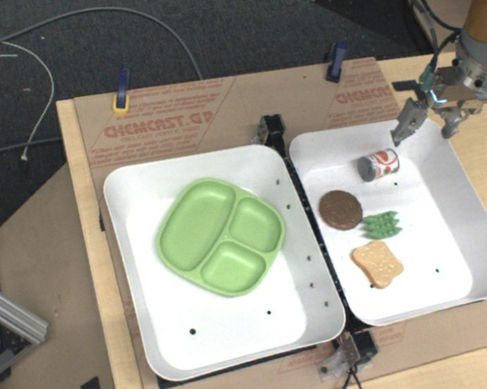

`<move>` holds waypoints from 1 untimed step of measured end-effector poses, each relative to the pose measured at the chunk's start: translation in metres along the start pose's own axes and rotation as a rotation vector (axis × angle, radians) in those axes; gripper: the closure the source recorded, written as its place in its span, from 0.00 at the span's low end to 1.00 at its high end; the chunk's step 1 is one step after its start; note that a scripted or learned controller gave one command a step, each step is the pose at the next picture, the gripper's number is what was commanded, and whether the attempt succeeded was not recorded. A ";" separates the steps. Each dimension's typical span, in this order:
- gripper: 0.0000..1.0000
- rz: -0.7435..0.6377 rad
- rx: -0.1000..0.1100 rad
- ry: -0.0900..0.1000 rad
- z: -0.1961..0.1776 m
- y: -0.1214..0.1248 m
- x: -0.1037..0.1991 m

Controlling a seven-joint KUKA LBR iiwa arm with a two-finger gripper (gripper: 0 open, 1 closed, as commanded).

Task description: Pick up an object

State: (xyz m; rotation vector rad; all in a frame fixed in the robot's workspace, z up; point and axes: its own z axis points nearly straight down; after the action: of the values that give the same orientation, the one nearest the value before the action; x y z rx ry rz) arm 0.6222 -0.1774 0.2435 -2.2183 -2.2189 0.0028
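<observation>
The end effector (425, 122) hangs spread wide and holding nothing over the right bin (469, 227), just beside the small can (378, 165) lying on its side; light, stiff, probably slippery and rolls; grip across its round body.

Red print on the cardboard sheet (211, 102) — "CHEMCAST GP" — partly repeated right.

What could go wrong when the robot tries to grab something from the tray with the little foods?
The small can lies on its side, so it may roll away if a finger nudges it. The brown cookie, green beans and toast sit close together and look flat, so the open gripper might slip off one or bump its neighbour.
</observation>
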 end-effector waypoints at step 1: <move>0.00 0.000 0.003 0.001 0.063 0.000 -0.002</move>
State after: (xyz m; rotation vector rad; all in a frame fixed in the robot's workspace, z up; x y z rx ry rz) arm 0.6216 -0.1788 0.1802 -2.2169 -2.2167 0.0056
